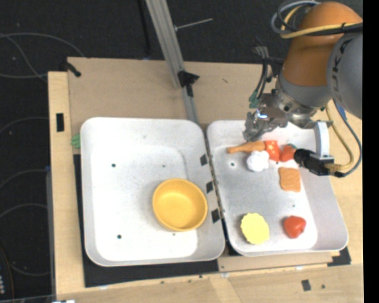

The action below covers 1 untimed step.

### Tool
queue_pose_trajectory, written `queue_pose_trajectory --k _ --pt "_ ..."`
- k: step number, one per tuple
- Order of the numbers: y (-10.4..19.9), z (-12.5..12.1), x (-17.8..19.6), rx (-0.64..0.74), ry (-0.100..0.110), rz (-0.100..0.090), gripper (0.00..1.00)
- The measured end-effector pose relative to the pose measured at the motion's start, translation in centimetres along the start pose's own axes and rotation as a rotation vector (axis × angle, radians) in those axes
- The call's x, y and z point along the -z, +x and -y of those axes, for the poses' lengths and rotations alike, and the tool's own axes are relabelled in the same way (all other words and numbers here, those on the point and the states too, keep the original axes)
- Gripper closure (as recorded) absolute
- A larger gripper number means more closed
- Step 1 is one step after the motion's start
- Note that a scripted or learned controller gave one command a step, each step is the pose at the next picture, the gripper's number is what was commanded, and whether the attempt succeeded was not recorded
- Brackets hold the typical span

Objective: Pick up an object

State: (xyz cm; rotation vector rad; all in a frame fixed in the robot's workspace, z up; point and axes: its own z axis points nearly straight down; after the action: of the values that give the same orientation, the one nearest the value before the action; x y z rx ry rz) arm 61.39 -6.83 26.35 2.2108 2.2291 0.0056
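Pincer (258, 124) at right bin (322, 232) far edge; finger state cannot tell. Carrot-shaped toy (246, 148) just below, long axis left-right across bin. White ball (258, 162) adjacent.

The tool (258, 126) is too small and blurred to read, the arm (316, 49) covers the right bin's (322, 232) far rim, and the surface (139, 286) is cut off below.
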Motion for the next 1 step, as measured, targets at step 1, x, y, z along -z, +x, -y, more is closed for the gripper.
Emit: queue_pose_trajectory --k 1 --pt "5.15 -0.10 -1.59 -0.002 0.004 0.001 1.00"
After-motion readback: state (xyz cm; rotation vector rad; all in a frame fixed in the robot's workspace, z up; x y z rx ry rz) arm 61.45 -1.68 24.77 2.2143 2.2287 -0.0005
